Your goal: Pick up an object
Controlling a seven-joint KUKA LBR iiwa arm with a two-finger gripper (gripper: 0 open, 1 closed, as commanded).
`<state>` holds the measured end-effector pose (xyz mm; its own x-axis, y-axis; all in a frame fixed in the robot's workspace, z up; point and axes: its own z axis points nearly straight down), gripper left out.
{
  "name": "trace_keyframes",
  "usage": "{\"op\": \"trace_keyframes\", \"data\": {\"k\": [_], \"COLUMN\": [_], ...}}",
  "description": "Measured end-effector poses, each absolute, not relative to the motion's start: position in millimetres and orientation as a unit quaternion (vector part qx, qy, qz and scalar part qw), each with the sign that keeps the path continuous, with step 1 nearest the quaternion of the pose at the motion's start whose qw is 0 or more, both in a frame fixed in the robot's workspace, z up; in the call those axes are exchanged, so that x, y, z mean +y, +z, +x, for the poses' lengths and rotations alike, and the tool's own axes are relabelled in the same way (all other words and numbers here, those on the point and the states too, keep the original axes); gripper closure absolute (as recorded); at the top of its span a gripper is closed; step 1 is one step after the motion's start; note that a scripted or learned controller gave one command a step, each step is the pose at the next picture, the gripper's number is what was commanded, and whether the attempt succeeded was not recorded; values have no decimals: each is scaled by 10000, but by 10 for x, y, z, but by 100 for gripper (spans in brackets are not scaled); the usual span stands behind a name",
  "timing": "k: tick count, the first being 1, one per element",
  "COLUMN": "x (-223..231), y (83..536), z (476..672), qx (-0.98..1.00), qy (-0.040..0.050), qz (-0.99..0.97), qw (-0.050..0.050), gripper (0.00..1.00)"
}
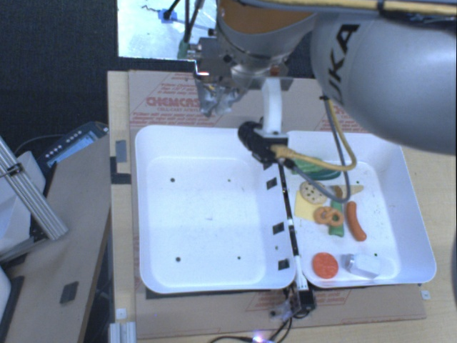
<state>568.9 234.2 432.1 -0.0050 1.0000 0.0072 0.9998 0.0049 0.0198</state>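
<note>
Camera view: gripper, state not discernible, hangs over view-left bin's far rim; sausage lies well apart in view-right bin, lengthwise near-to-far.

Two white bins on bench
</note>
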Motion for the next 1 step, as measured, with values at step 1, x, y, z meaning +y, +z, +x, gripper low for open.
{"op": "trace_keyframes", "data": {"k": [1], "x": [2335], "y": [4751], "z": [6428], "qx": [7072], "qy": [46], "qz": [7070], "qw": [29], "gripper": [100]}}
